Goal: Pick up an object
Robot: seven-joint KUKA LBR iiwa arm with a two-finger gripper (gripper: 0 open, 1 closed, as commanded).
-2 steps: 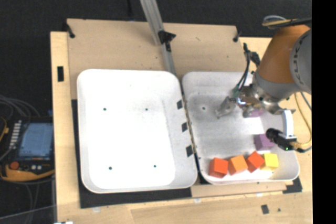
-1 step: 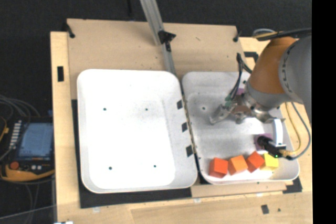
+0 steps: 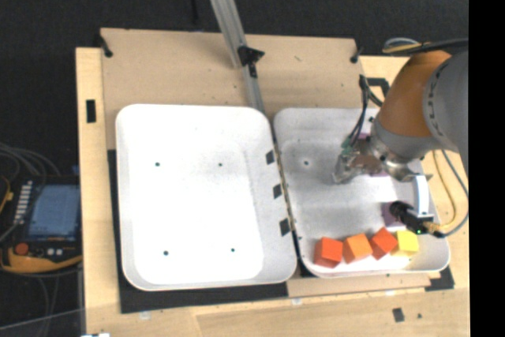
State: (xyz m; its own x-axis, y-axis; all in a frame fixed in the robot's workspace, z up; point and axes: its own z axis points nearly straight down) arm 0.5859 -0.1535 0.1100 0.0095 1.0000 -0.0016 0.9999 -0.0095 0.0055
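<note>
Along the near edge of the right bin (image 3: 316,138) lie a row of small blocks: a red-orange block (image 3: 328,251), an orange block (image 3: 357,247), another red-orange block (image 3: 384,241) and a yellow block (image 3: 408,241). My gripper (image 3: 346,168) hangs low over the middle of the right bin, well behind the blocks and apart from them. The arm, grey with its orange band (image 3: 410,95), comes in from the right. Nothing shows between the fingers.
The left bin (image 3: 193,193) lies beside the right one, with black clips along the shared wall. A slanted metal pole (image 3: 225,8) rises behind the bins. Cables trail by the arm at right. A handheld console (image 3: 47,217) sits off the bench at left.
</note>
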